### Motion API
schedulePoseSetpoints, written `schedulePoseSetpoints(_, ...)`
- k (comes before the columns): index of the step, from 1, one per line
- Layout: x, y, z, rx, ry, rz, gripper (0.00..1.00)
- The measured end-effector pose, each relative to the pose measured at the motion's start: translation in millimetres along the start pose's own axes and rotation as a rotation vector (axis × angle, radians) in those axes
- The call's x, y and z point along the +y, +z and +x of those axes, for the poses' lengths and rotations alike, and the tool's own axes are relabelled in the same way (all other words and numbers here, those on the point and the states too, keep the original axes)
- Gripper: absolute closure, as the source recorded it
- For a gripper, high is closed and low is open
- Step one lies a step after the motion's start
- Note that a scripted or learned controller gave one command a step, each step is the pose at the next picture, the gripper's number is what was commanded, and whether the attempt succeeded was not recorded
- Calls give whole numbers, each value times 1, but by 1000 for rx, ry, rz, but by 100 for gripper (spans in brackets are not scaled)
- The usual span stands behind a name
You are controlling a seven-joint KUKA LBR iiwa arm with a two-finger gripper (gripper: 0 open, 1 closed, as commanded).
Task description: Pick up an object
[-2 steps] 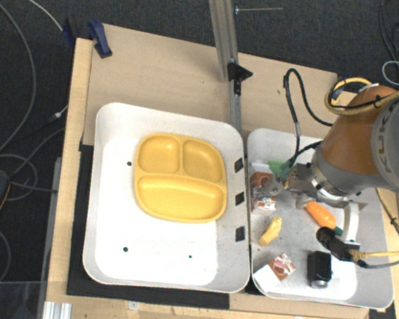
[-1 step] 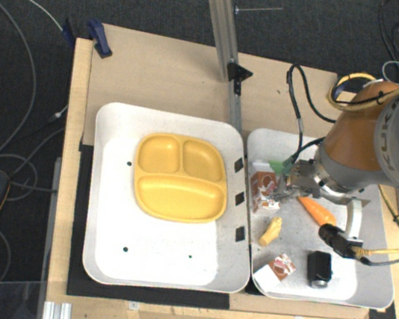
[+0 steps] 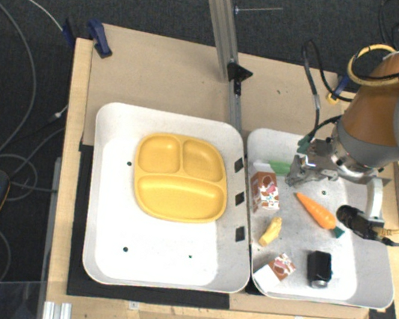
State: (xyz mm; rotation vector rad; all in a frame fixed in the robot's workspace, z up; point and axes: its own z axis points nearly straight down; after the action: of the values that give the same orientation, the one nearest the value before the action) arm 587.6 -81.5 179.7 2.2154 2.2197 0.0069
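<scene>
tabletop (image 3: 69, 171) carries two white bins side by side

left bin (image 3: 102, 245): one yellow divided plate (image 3: 180, 177) lying flat in the upper half, three compartments, nothing in them

right bin (image 3: 362, 273), left to right:
- small brown-and-white carton (image 3: 265, 191) near the left wall, about mid-bin
- yellow banana piece (image 3: 271, 231) just below the carton, not touching it
- small red-and-white packet (image 3: 281, 266) near the front-left corner
- green item (image 3: 280, 167) at the upper left, partly hidden by my claw, can't make out what it is
- my claw (image 3: 297, 171) is down over the upper part of this bin, right beside the green item; can't tell if it's wide or narrow, can't tell if it's touching anything, nothing visibly gripped
- orange carrot (image 3: 316, 211) lying at a slant just below and right of the claw, green end pointing to the lower right, apart from the claw
- black block (image 3: 319, 267) near the front, right of the packet and below the carrot

my arm comes in from the right over the bin's upper right corner
</scene>
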Motion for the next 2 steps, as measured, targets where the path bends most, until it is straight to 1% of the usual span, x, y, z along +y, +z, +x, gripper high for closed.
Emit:
schedulePoseSetpoints(1, 2, -55, 0, 0, 0, 0, 100)
schedulePoseSetpoints(2, 5, -45, 54, 4, -4, 9, 100)
